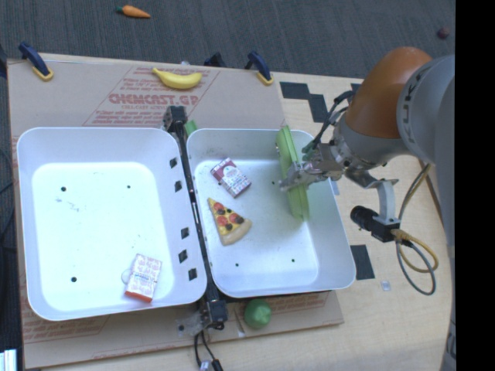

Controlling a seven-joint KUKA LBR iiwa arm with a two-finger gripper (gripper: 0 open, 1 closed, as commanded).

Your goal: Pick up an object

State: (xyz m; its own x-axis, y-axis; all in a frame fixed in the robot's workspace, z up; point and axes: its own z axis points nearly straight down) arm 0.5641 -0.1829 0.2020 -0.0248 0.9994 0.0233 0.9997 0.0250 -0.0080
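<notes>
My gripper hangs over the right side of the right bin, directly above a long green pod-like object that lies along the bin's right wall. The gripper's body covers the middle of the green object. Whether it is touching the object cannot be made out. A toy pizza slice and a small red and white box lie further left in the same bin. The left bin holds a red and white carton near its front right corner.
A banana lies on the cardboard behind the bins. A green ball sits on the bench in front of the right bin. A carrot lies on the floor beyond. Blue clamps grip the board's back edge.
</notes>
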